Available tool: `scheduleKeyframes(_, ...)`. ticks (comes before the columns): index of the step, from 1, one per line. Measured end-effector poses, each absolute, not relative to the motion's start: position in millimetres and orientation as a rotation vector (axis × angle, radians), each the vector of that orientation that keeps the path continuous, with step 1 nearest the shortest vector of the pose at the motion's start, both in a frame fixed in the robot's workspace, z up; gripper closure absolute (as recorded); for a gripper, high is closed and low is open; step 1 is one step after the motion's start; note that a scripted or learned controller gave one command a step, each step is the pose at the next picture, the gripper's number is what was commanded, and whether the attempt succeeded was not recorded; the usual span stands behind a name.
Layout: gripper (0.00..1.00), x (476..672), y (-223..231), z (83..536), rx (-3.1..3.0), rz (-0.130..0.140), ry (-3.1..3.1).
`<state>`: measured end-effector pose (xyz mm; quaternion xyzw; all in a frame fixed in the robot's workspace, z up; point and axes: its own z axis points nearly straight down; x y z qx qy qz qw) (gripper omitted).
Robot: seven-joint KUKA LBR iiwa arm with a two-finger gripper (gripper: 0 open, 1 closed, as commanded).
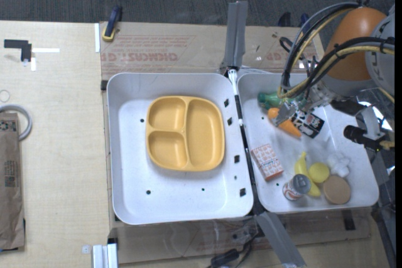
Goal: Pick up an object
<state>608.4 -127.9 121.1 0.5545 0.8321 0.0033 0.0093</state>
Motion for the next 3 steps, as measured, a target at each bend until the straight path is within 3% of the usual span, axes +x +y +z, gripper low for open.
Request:
scheduleKeyframes(1, 0.00, 635.3, -121, 105, 1.410, 0.004, 2.779)
scheduleKeyframes(2, 0.00, 626.8, -107, 101, 1.113, -0.007, 2.927)
scheduleKeyframes(3, 0.00, 642.7, -119, 101, 0.726, -0.016, 3.067)
